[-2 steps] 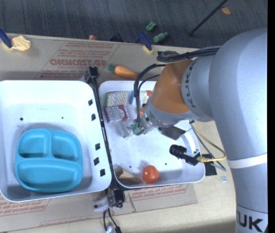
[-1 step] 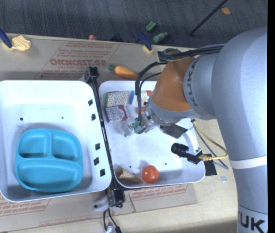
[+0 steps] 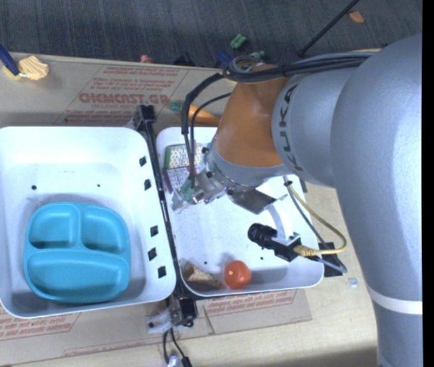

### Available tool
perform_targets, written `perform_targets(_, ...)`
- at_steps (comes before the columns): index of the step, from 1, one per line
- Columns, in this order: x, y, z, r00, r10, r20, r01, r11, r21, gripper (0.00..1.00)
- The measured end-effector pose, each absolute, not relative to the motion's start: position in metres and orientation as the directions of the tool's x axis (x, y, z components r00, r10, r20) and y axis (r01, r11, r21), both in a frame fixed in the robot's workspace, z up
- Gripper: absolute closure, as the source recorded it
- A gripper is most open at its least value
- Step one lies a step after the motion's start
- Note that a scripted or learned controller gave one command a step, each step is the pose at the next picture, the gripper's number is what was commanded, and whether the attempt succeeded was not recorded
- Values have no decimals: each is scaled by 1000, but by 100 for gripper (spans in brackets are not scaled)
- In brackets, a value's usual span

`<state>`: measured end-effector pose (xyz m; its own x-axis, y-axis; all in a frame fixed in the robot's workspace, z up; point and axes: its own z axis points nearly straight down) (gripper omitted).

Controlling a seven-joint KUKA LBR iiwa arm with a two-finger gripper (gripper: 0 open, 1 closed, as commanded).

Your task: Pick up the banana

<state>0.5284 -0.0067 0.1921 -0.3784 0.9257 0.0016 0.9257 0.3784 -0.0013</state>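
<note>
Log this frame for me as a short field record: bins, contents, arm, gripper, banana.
left bin: holds a blue divided tray
right bin: tomato-like red item and a brown item near the front wall; a printed packet at the back
arm: reaches in from the right, over the right bin
gripper: low over the right bin's left side; finger state cannot be told
banana: cannot be made out

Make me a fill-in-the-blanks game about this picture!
The tray in the left bin is coloured ____.
The tomato lies in the ____ bin.
The tray has ____ compartments.
The band on the arm is coloured ____.

Missing words: blue, right, three, orange.
</note>
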Motion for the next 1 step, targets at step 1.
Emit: perform_targets(1, 476, 53, 191, -466, 885, 3, 885, 466, -4, 100)
